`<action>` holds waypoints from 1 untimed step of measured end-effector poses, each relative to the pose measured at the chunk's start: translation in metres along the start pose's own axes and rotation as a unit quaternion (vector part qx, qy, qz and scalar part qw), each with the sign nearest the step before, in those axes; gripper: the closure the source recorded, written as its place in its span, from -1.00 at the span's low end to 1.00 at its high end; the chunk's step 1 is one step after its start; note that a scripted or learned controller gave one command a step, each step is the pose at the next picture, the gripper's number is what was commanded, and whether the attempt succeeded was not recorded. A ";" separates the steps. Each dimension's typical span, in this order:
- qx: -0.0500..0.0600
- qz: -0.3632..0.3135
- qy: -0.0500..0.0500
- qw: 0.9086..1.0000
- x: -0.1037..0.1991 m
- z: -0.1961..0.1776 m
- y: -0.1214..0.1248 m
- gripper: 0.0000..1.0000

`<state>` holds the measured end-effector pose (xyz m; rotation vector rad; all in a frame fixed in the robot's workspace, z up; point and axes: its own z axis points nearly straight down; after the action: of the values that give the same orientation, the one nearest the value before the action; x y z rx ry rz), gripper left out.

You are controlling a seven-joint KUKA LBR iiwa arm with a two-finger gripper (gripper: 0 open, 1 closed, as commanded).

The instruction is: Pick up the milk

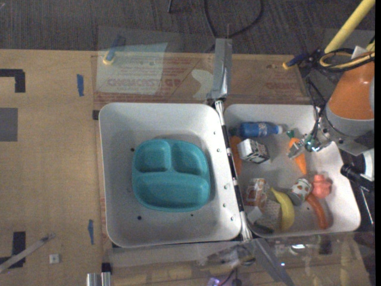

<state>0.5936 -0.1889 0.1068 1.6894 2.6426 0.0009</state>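
Over the right bin [348, 219], the gripper [306, 143] hovers beside the task's object.
We see the milk [253, 151], a small black-and-white carton, lying near the bin's left wall, just nearer than a blue bottle [259, 128] at the far side. We cannot tell whether the gripper is spread or pressed together; it sits to the right of the milk, apart from it, above an orange carrot [300, 159]. Nearer lie a banana [284, 207], a pink toy [321, 185] and a small printed can [256, 190]. On the left, we note a teal divided tray [171, 174] in the left bin [113, 130] on the bench [47, 159].
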 end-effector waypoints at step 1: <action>-0.001 0.035 -0.001 0.999 -0.026 0.019 0.022 1.00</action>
<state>0.6252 -0.2035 0.0879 1.7802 2.5801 0.0026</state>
